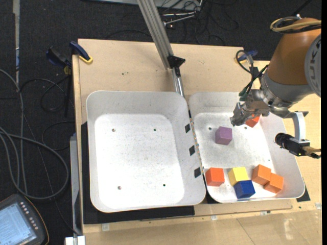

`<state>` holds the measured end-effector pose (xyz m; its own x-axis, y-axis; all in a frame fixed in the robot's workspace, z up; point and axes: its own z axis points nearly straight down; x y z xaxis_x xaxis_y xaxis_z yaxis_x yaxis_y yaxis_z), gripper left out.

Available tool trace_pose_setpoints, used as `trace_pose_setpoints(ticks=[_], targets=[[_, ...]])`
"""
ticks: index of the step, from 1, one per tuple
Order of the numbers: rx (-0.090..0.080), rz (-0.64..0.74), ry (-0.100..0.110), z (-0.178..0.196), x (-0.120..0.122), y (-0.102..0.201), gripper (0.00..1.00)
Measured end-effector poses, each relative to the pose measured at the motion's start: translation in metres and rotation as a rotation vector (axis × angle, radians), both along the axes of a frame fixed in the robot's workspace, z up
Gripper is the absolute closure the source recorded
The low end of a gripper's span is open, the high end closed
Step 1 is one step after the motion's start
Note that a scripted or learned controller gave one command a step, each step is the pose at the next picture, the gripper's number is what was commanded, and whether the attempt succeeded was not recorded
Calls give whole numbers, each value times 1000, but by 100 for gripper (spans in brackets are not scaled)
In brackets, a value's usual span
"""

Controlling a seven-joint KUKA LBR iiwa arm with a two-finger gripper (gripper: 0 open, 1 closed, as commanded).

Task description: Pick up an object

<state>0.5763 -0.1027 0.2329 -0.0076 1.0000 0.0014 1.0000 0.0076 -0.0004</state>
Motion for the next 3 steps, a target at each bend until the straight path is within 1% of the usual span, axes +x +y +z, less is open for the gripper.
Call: trace_pose_setpoints(ticks=[1, 2, 3], targets=[[0, 1, -2, -8, 20, 55, 100], [-1, 0, -2, -14, 37, 102, 100], [1, 1, -3, -15, 53, 159, 100]])
